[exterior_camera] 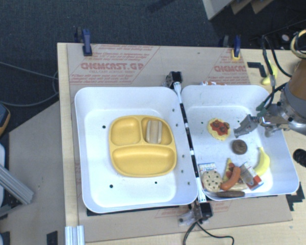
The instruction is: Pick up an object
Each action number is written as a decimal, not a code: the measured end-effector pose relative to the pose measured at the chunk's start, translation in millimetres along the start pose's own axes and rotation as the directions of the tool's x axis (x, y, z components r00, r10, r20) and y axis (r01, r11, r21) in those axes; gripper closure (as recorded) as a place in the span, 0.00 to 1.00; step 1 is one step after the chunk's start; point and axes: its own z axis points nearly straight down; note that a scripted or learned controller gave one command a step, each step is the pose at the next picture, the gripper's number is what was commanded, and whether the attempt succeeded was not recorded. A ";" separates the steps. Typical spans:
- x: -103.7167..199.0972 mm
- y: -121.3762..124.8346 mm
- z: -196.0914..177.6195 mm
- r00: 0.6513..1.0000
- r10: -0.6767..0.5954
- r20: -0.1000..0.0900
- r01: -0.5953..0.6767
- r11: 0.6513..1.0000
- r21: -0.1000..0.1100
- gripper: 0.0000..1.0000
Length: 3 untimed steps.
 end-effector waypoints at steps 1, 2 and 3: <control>-0.1 4.5 137.7 1.000 0.003 0.001 -0.003 1.000 0.004 0.00; 44.1 67.1 148.0 1.000 -0.006 0.001 0.006 1.000 -0.006 0.00; 28.8 104.6 147.2 1.000 -0.002 0.002 0.002 1.000 -0.005 0.00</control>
